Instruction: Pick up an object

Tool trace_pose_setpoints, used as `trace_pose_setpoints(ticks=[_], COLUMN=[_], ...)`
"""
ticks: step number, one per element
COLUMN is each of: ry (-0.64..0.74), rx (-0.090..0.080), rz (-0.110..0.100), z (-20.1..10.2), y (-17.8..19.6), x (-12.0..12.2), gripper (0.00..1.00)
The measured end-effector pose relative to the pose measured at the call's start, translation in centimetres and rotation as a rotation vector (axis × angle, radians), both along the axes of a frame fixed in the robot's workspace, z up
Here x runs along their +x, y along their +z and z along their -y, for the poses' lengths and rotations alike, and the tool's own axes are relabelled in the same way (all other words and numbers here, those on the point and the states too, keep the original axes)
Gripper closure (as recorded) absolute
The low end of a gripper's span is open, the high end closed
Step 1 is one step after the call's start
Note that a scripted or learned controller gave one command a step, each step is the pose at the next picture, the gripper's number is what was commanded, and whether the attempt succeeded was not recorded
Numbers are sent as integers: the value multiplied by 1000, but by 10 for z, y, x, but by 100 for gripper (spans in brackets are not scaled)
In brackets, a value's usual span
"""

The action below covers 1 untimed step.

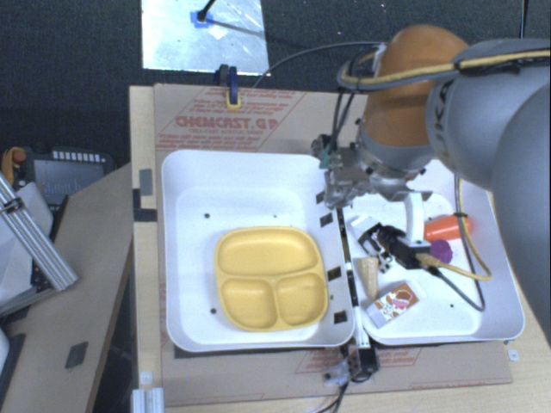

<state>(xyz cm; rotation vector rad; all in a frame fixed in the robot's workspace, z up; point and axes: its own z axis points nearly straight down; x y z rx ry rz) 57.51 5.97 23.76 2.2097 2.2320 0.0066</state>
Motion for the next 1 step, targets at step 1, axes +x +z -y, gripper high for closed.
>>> trace_pose_setpoints(ticks=[1], ry=[-1], rx=[-1], rz=[0], z=[-45], y=[-12], x=[31], gripper=[100])
